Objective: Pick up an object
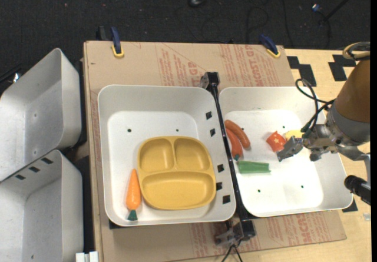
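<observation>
A: How far along are you?

B: Early. Your gripper [293, 149] sits low in the right bin [306, 196], just beside the red block [275, 140]. Nothing is lifted; grasp and raise remain. Whether the tool is open or closed, I cannot tell.

A: And the candidates?

B: Red block small, angular, yellow piece [293, 135] touching it. Two sausages [237, 137] and a green pod [254, 166] lie nearby.
</observation>
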